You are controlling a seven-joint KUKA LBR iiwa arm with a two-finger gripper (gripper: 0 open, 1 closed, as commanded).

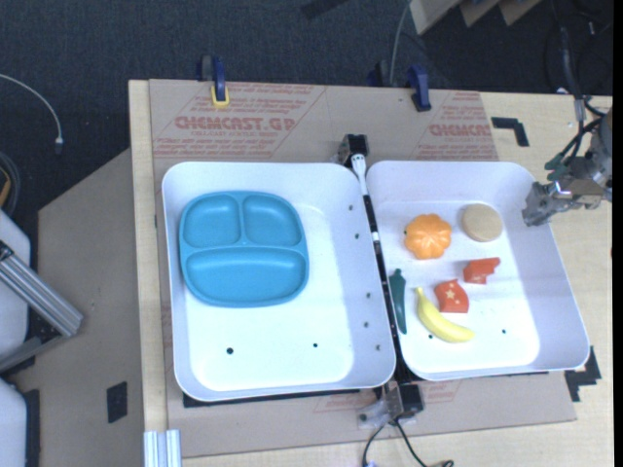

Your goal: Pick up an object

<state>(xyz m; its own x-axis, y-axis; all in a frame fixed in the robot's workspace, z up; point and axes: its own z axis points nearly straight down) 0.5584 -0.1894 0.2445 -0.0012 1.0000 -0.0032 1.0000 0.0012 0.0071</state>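
1. The bench board (pixel 292 115) is carrying both bins and is bearing red print reading "CHEMCAST GP" along its far edge, once behind each bin; the right-hand print is partly cut off by the bin rim. Smaller print beneath it is too fine to read.
2. The left bin (pixel 263 358) is holding a blue divided plate (pixel 243 248), which is lying in its far left part.
3. The right bin (pixel 545 290) is holding the candidates for picking: an orange pumpkin-like piece (pixel 428 235) near the middle of its far half, a beige round piece (pixel 481 222) just beside it toward the right edge, two red pieces (pixel 482 269) and (pixel 452 296) nearer the centre, a yellow banana (pixel 443 323) toward the near edge, and a dark green pepper-like piece (pixel 398 300) lying along the left wall.
4. The gripper (pixel 547 202) is hanging over the right bin's far right edge, apart from every item. Whether it is spread or closed I cannot tell, and nothing is showing in its grasp.
5. Judging the step in hand: the beige round piece is sitting nearest, so approaching it is looking simplest. It is lying close beside the orange piece, so descending squarely over its centre should avoid nudging that neighbour. The banana and green piece are looking harder, lying low and close to a wall.
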